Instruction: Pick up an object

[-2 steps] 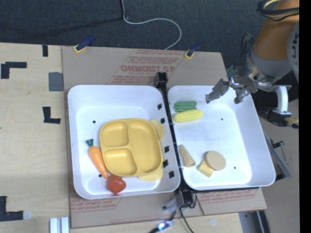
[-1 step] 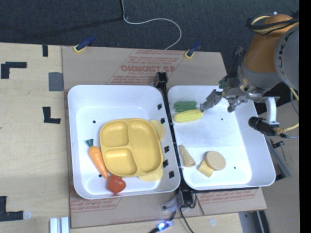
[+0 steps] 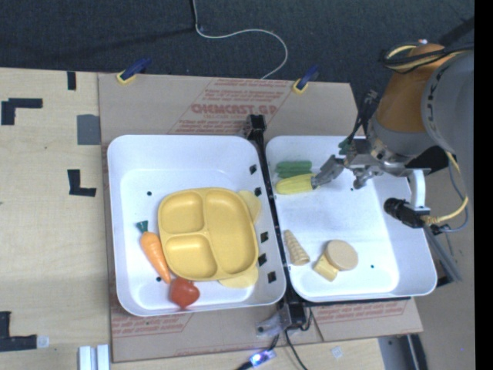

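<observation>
In the left white plastic bin (image 3: 127, 160), a yellow divided plastic tray (image 3: 208, 232) lies centrally; an orange toy carrot (image 3: 155, 256) lies left of it, and a red toy tomato (image 3: 183, 292) lies at its near-left corner. In the right white plastic bin (image 3: 385, 276), a yellow toy corn cob (image 3: 293, 184) lies far-left.

Faint red "CHEMCAST GP" printed on cardboard sheet (image 3: 223, 108), partly legible

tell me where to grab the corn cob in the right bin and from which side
Grip the yellow corn cob across its middle, fingers closing on its long sides, coming straight down from above. It lies flat and roughly left-right near the bin's left wall, with a green piece close behind it, so a side approach looks cramped. The gripper sits near its right end.
</observation>
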You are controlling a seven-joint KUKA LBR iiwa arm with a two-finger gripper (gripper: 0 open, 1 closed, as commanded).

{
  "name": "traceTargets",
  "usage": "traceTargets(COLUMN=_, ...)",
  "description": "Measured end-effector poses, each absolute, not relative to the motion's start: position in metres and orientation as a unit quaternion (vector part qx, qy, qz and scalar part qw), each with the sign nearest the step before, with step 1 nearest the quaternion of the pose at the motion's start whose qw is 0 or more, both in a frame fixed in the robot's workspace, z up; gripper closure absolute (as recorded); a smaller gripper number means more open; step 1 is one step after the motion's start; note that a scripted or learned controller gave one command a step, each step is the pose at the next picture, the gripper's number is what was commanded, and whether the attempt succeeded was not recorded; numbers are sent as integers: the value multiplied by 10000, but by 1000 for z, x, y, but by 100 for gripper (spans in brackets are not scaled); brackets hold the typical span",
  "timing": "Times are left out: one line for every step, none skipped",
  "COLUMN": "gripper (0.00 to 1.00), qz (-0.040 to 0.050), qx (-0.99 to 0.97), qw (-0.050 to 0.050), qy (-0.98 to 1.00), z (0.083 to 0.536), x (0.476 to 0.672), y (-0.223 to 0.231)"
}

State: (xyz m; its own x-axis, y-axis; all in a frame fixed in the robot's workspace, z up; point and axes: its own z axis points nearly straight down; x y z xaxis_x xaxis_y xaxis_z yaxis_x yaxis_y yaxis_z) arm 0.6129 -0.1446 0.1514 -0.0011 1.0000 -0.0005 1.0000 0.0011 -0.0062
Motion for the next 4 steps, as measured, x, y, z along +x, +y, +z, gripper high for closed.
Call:
traceTargets(gripper=0, qz=24, qx=-7064, qw=21, qy=-7078, z=87, x=611, y=-147)
traceTargets(gripper=0, qz=8, qx=-7064, qw=0, qy=-7078, z=85, x=611, y=-147)
traceTargets(gripper=100, qz=7, qx=-7065, qw=-6, qy=-7077, z=95, x=611, y=-147)
traceTargets(gripper=100, qz=-7, qx=-7067, qw=-18, qy=-7075, z=148, x=610, y=-157)
